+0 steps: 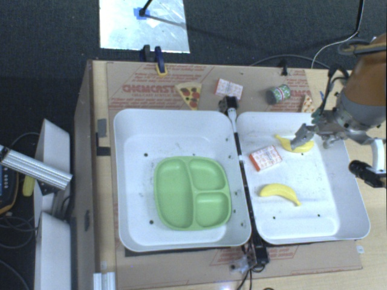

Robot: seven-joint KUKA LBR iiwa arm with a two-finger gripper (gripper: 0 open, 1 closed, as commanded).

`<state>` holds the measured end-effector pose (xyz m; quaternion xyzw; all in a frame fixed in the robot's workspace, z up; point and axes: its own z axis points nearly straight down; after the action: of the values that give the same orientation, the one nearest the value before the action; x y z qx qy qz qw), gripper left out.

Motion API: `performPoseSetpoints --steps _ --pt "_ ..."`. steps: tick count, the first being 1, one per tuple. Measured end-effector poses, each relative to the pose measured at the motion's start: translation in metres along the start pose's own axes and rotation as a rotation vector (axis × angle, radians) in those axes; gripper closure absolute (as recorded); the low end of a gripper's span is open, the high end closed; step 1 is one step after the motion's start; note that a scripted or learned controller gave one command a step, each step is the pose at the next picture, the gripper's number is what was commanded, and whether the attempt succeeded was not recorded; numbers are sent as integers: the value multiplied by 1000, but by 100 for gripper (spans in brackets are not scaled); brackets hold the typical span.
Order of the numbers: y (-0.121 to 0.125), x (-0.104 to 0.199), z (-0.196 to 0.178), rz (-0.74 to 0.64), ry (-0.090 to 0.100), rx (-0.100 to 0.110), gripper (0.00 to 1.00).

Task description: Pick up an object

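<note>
Left bin point(130, 132): one green divided plate point(193, 192), three compartments, lying flat. Right bin point(338, 216): a yellow banana point(279, 192) near the middle, apart from all else; a red-and-white packet point(266, 157) just beside the dividing rim; a second yellow piece point(289, 144) at the back, partly under the tool point(300, 139). Tool low over that piece (whether its jaws are spread or pinching, cannot tell). Surface point(145, 80) behind the bins: pizza slice point(189, 94), small card point(228, 89), green can point(279, 93).
</note>
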<state>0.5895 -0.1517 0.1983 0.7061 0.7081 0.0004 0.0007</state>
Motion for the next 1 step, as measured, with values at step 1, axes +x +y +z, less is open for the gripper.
performPoseSetpoints --steps 1 --pt "-22 13 114 2 0 0 0"
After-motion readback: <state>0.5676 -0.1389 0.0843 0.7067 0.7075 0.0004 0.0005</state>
